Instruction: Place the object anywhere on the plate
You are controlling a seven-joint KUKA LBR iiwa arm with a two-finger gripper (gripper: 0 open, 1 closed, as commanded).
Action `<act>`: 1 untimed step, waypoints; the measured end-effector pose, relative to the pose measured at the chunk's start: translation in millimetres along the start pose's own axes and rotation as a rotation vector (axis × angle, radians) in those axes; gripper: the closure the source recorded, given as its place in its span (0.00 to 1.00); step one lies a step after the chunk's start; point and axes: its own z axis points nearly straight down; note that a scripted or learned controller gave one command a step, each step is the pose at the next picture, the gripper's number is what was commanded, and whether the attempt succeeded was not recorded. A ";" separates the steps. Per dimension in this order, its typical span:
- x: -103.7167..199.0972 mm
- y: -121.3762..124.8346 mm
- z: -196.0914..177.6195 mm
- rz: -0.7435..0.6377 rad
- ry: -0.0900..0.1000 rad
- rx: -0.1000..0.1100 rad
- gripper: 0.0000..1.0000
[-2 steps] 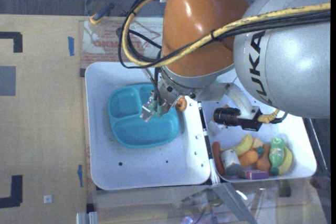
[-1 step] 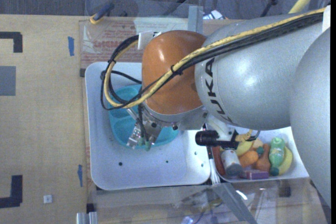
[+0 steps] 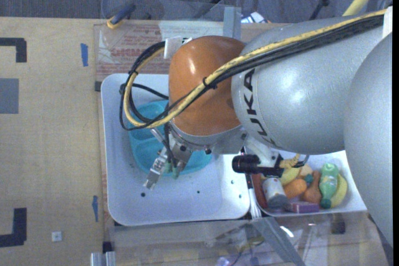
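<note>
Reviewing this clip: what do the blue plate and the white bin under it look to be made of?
Blue plate: seemingly plastic, a uniform turquoise with raised divider ridges and a soft sheen, though glazed ceramic is possible. White bin: probably moulded plastic, smooth and semi-matte, with rounded corners and a shallow wall; coated metal cannot be ruled out.

Just one cam, fixed above the bench, looking down at a slant. It's pretty close: the arm (image 3: 299,90) right of the claw (image 3: 163,166) hogs the shot.
</note>
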 end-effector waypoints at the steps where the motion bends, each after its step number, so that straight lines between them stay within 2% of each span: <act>1: -0.7 1.0 -10.2 0.002 -0.002 -0.003 1.00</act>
